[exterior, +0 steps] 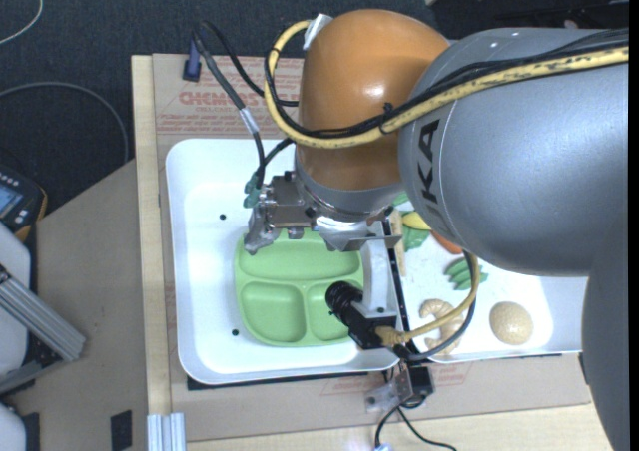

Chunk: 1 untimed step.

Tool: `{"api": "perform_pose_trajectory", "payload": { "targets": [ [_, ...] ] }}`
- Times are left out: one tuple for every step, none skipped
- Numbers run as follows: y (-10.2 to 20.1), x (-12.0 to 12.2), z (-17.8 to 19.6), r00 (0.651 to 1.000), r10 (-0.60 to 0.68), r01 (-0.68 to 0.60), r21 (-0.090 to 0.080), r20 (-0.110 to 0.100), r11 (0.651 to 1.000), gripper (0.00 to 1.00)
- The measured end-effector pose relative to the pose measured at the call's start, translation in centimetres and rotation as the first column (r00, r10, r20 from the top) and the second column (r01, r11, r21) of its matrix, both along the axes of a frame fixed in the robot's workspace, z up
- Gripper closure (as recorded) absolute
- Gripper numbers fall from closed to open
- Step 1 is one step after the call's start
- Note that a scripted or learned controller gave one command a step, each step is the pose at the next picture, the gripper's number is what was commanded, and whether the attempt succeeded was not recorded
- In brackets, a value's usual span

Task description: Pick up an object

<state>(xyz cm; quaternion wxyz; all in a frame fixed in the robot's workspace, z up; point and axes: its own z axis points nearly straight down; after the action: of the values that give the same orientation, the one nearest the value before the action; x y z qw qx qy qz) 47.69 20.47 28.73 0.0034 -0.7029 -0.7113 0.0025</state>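
the grey arm with its orange band hangs low over the left bin [200, 239], its gripper [275, 225] at the far edge of a green divided tray [285, 299], grip state impossible to tell, so it should settle squarely on the tray rim before lifting.

Matt green plastic tray [290, 299] in a glossy white bin [200, 239].
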Motion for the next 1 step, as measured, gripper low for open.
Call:
{"api": "perform_pose_trajectory", "payload": {
  "targets": [
    [-3.62, 0.16, -3.67, 1.0, -0.016, 0.016, -0.004, 0.001, 1.0, 0.0]
  ]
}}
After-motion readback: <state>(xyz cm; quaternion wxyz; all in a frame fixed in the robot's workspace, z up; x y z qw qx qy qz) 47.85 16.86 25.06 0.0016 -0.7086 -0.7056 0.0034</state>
